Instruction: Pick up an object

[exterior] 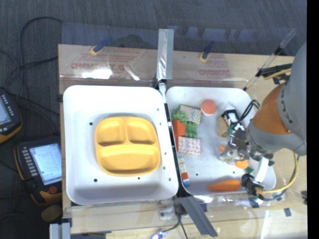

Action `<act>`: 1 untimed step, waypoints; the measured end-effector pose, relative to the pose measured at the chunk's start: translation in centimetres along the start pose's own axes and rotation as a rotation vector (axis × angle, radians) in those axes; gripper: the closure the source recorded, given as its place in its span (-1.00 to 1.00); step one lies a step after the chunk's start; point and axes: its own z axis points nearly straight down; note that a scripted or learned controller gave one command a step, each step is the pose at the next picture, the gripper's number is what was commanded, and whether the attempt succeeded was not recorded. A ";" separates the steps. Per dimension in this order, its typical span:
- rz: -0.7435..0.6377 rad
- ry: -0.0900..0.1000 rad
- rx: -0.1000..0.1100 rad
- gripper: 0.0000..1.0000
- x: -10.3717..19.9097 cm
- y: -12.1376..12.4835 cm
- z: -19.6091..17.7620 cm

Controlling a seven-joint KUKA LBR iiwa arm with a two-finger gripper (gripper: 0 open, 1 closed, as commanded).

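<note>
The right bin [209,93] holds several small items. An orange round piece [208,106] lies near its back, and a green-and-white patterned box [187,114] sits left of it. Below that box are a green block [191,129] and a red-and-white patterned box [189,145]. An orange carrot-like piece [224,185] lies along the front wall. The gripper [231,152] is low over the right half of this bin, close to a small orange bit [241,164]. I see nothing clearly between its fingers.
A yellow divided plate [128,145] lies in the left bin [79,103]. A red-orange stick [178,129] and a thin marker-like item [184,175] lie along the right bin's left wall. The grey arm with its orange band [271,116] covers the bin's right side.
</note>
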 end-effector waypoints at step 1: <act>0.000 0.000 -0.001 -1.00 0.0 0.0 0.0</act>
